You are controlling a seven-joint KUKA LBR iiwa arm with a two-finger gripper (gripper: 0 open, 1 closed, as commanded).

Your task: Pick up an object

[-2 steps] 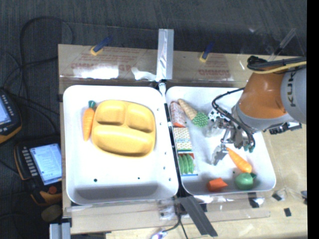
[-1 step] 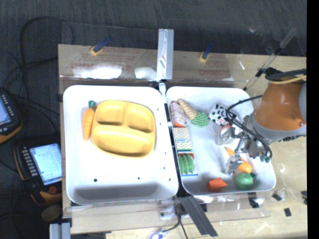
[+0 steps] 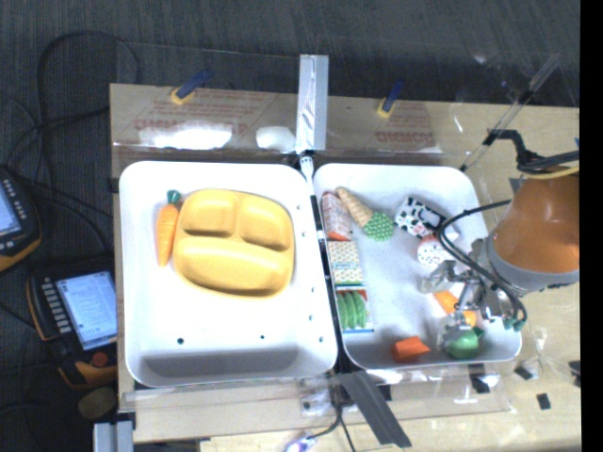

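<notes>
My gripper (image 3: 464,301) is low in the front right corner of the right bin (image 3: 391,177), with the arm's orange band (image 3: 539,226) above it. It hangs over a small orange piece (image 3: 445,301) and just behind a green round toy (image 3: 462,345). An orange block (image 3: 411,348) lies to the left of the green toy. Further back lie a black-and-white spotted toy (image 3: 415,215), a red-and-white ball (image 3: 430,250) and a cone with a green top (image 3: 366,213). Nothing shows clearly between the gripper's parts.
Flat food packets (image 3: 345,269) line the right bin's left wall. The left bin (image 3: 141,281) holds a yellow divided tray (image 3: 236,241) and a toy carrot (image 3: 167,231). Black cables loop around the wrist. Devices and cables lie off the bench's left side.
</notes>
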